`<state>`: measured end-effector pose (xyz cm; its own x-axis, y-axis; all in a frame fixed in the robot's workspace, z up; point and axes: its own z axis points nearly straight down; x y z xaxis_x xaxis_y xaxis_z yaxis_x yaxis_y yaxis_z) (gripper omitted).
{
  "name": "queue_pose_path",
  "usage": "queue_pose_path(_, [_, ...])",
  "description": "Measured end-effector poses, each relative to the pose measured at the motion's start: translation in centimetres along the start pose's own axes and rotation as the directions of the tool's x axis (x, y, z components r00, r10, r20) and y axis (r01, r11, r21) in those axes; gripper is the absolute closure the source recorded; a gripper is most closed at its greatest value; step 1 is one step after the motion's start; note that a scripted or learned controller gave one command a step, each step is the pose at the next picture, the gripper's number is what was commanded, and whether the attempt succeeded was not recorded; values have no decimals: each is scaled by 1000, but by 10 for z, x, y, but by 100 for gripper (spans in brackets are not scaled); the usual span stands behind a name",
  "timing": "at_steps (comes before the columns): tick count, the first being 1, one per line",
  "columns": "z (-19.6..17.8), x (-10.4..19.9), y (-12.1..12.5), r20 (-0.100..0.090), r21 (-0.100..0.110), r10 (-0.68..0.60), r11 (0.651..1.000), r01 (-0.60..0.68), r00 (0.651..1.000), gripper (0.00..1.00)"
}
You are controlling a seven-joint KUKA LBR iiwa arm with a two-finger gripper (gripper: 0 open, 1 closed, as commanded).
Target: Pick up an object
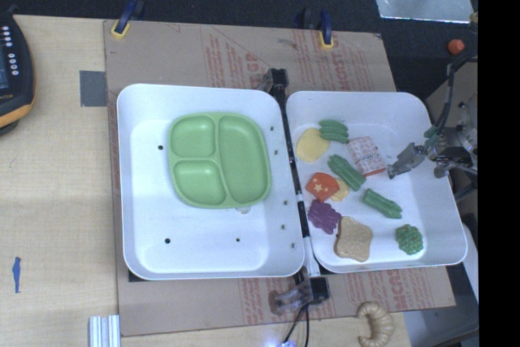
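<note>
We find the gripper [412, 158] at the right bin's [406, 106] right side, a grey finger [404, 164] slanting down-left over bare floor; whether its fingers are spread or pressed together we cannot tell, and nothing is seen between them. Just left lies a red-and-white packet [365, 155] (its print too small to read); around it sit green pods [346, 172], a yellow piece [312, 145], a red piece [323, 185], purple grapes [323, 215], a tan slice [354, 239] and broccoli [409, 239]. The left bin [146, 248] holds a green divided plate [219, 159]; faint red lettering crosses the cardboard [236, 53], illegible.
</note>
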<state>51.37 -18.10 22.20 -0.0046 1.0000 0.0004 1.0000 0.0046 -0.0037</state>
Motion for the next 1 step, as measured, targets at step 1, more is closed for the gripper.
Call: queue_pose_path(1, [134, 34, 45, -3, 8, -6, 1000, 6, 1000, 0])
